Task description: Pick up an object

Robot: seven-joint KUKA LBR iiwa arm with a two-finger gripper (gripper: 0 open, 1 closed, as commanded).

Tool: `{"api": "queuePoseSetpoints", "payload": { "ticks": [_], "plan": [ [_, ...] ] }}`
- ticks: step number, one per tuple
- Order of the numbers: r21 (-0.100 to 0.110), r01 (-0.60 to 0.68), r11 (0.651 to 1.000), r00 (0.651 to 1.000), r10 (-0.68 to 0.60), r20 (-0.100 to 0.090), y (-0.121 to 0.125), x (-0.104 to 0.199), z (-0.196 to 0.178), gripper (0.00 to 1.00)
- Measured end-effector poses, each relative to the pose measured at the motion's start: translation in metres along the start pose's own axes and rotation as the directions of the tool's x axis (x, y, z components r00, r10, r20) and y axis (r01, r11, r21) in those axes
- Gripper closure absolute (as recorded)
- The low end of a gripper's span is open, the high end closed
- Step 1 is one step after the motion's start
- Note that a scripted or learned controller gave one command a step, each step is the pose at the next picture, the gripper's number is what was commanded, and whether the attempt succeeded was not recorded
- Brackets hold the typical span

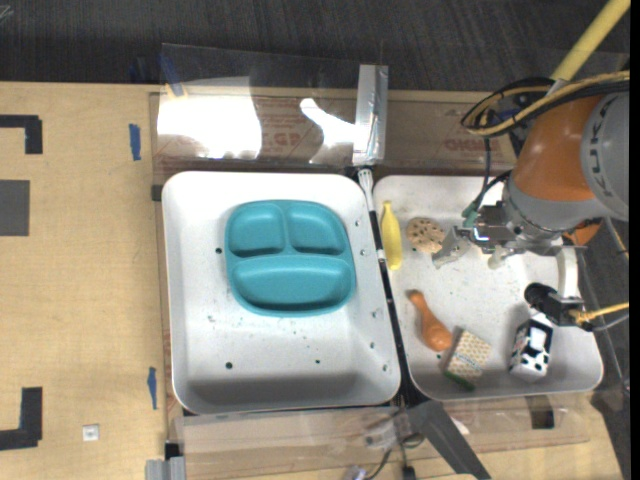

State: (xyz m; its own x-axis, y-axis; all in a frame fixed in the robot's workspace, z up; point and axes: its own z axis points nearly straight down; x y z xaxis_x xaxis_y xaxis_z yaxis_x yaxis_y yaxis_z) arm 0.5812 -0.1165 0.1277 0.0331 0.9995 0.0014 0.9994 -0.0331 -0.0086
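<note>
As far as I can tell, nothing's picked yet. My pincer (478, 244) hangs open and empty over the right bin (585, 373), just beside the cookie (424, 234). Banana (390, 238), carrot (431, 321) and cow (533, 348) all sit loose, so the grab itself is left.

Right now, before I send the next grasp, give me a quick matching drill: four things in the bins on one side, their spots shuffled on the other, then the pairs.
Things:
1. teal divided tray
2. yellow banana
3. orange carrot
4. black-and-white cow toy

Places:
A. right bin, near the front right corner
B. middle of the left bin
C. right bin, along its left wall by the divider
D. right bin, lower middle, beside the cracker-like block

Pairs: 1-B, 2-C, 3-D, 4-A
</note>
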Motion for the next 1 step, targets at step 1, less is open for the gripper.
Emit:
{"api": "queuePoseSetpoints", "payload": {
  "ticks": [1],
  "plan": [
    [-0.012,0.046,0.999,0.999,-0.046,0.002,0.0871,0.0194,0.0416,0.0]
  ]
}}
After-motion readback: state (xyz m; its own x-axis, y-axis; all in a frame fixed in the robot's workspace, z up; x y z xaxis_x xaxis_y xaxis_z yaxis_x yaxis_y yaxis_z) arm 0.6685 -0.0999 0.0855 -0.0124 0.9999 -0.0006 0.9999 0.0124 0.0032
